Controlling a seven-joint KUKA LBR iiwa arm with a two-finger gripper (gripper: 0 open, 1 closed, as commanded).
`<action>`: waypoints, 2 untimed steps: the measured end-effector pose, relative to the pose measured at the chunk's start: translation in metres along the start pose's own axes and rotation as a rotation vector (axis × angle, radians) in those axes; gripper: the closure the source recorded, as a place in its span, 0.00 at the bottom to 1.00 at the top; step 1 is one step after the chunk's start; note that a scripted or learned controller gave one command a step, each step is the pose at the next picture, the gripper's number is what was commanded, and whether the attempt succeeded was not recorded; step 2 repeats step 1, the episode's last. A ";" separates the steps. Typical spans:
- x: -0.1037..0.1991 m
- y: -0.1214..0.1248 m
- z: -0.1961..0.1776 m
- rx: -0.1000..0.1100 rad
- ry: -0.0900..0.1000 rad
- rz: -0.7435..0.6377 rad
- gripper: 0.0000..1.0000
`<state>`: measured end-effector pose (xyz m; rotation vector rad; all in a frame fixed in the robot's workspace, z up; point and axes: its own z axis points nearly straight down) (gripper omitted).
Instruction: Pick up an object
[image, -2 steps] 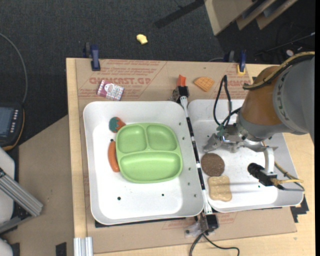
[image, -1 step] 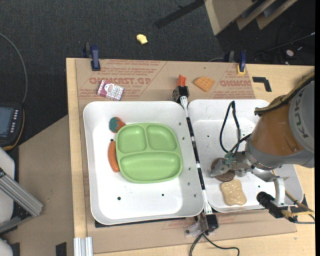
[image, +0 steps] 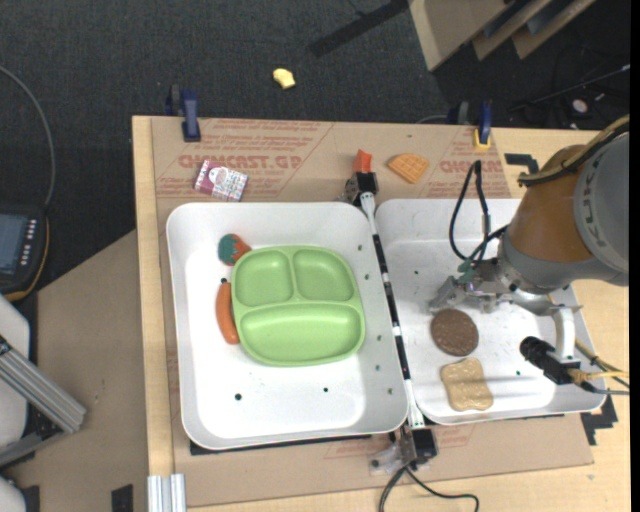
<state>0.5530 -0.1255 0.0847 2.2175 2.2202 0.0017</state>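
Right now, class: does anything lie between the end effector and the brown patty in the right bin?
Nothing visible does. The end effector hangs just above and left of the patty over bare bin floor. The tan cracker lies on the patty's far side, nearer the camera, out of the way.

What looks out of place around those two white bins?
Some items lie outside the bins: a waffle-like piece and a small pink packet on the board, and a yellow bit on the dark floor. An orange sausage sits wedged beside the green tray.
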 end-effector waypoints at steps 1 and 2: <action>0.033 -0.023 0.000 0.006 0.004 0.000 0.00; 0.033 -0.023 0.000 0.006 0.004 0.000 0.00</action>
